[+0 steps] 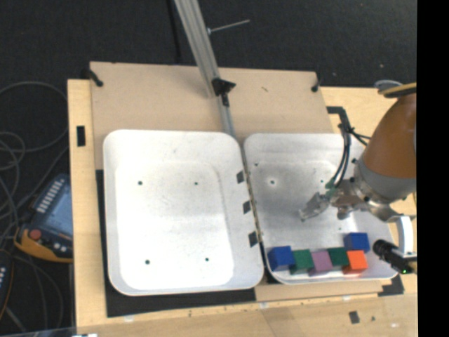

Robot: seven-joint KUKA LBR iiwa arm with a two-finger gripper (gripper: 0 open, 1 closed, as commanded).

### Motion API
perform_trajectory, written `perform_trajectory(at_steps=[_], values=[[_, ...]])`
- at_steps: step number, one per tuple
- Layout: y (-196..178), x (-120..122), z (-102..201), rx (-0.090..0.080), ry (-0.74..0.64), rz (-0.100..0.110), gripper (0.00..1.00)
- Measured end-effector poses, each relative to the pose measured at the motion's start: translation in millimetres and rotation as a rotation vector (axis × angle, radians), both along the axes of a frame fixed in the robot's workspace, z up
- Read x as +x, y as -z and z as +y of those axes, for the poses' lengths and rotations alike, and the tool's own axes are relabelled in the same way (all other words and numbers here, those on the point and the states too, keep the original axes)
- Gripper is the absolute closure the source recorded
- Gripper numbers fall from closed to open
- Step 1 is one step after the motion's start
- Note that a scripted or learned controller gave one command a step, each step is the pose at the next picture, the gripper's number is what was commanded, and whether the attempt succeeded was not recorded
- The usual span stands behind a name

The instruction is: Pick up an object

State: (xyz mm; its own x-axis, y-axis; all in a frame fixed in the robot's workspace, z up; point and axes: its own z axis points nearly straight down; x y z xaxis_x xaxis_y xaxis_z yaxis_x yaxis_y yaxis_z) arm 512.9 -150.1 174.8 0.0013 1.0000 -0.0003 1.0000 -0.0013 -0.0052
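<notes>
Several small blocks lie in a row along the front wall of the right bin (295, 146): a blue block (280, 256), a green block (303, 260), a purple block (321, 261), a dark green block (338, 257) and an orange block (356, 260). A second blue block (357, 241) sits just behind the orange one. My gripper (312, 207) hangs over the middle of the right bin, behind the row and apart from every block. Nothing shows in its grasp. The arm's orange band (393, 142) rises at the right edge.
The left bin (175, 209) lies beside the right one, with a thin divider between them. A slanted metal rail (203, 48) runs from the top down to the bins' back edge. Cables and a pendant (49, 220) lie off the bench at left.
</notes>
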Motion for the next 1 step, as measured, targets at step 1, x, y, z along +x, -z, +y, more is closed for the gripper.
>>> perform_trajectory(at_steps=[1], values=[[78.0, -28.0, -39.7, 0.005, 0.0, -0.009, 0.0]])
